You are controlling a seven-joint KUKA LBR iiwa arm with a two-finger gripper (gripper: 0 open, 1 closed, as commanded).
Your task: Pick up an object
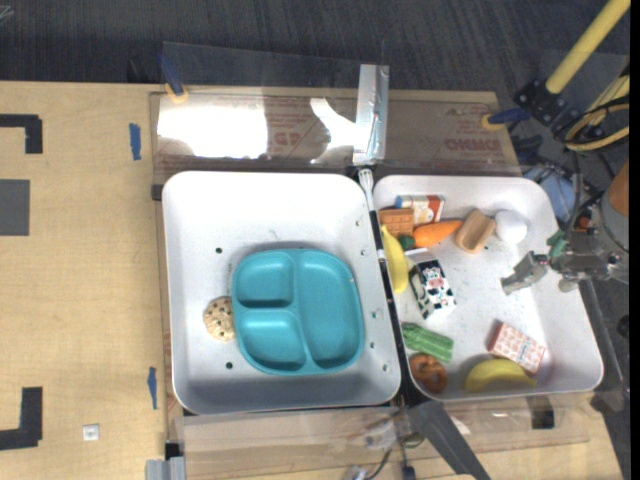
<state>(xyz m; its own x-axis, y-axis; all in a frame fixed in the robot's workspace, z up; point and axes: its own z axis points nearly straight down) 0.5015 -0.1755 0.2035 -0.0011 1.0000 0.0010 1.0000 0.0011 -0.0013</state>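
A: Start at the near edge. What's in the right bin [590, 363]?

B: Along its near wall, a reddish apple [429, 372] at the left corner and a yellow lemon [497, 373] to its right. Just above the apple lies a green pod [427, 341]; above the lemon, a pink patterned box [517, 346], tilted.

A: And the left bin [190, 268]?

B: A teal tray [297, 309] with three compartments sits in its middle. A cookie [219, 319] rests against the tray's left side.

A: Farther back on the right?

B: A black-and-white carton [432, 288] lies near the divider, with a banana [395, 259] just left of it along the bin's wall. Behind those, an orange carrot [437, 235] touches a tan cylinder [475, 231], a white ball [511, 227] sits just right of the cylinder, and a red-and-white box [421, 209] stands at the back.

A: The gripper?

B: The gripper [522, 277] hangs over the right bin's right half, between the white ball and the pink box, apart from both. Nothing sits between its fingers. Whether they're spread or closed, I can't tell.

A: Beyond the bins?

B: A clear sheet [260, 118] and cardboard [440, 133].
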